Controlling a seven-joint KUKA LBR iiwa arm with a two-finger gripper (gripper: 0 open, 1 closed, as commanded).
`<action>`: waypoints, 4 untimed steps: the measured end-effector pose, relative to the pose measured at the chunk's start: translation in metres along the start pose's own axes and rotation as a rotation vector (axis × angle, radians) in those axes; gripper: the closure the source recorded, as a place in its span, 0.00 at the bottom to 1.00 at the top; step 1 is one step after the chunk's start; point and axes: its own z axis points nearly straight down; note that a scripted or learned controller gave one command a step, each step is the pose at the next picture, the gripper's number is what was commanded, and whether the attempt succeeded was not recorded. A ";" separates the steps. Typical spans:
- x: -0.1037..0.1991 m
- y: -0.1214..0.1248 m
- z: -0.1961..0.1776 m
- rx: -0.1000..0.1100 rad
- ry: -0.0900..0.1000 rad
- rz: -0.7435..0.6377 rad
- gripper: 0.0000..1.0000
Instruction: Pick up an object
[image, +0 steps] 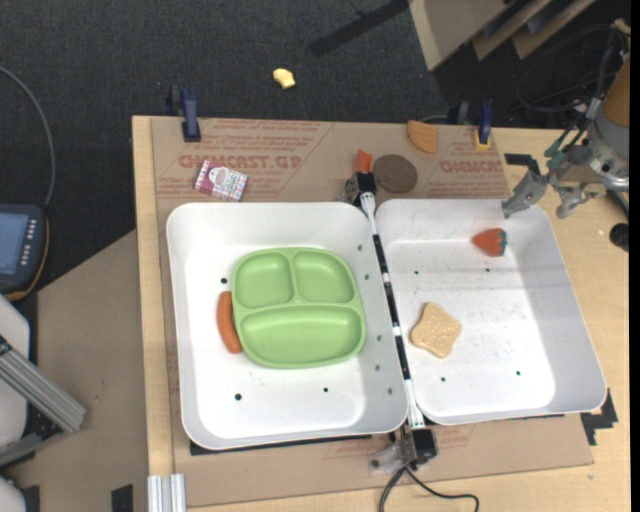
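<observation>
a: how far along is the pick?

b: barely begun, by my reading. the gripper (545, 192) hangs at the top right corner of the right bin (560, 380), its two fingers spread apart with nothing between them. nothing is lifted; every object lies flat.

a: what could it go for?

b: taking the right bin as the landmark: a toy strawberry (489, 241) lies in its upper part, just below and left of the gripper, near but not touching. a tan cracker-like piece (436, 330) sits near the bin's left wall, lower down, well apart from the gripper.

a: and beyond that bin?

b: left of it is the other white bin (200, 390), bearing a green divided plate (297, 306) with an orange carrot-like stick (229, 321) touching the plate's left edge. above the right bin, on the cardboard, lie a brown disc (396, 174) and an orange wedge (423, 136).

a: describe the likely target.

b: the strawberry seems likeliest, being closest. it is small, red-orange, rounded, with a green bit on its right side, lying on bare white floor with room all round.

a: what's left?

b: everything, i'd judge: line up over it, descend, close, lift.
</observation>
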 end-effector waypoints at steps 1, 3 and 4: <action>0.001 0.016 0.131 0.020 0.024 0.001 0.00; -0.007 0.016 0.118 0.009 0.005 0.002 1.00; 0.079 -0.013 0.122 0.010 0.008 -0.002 1.00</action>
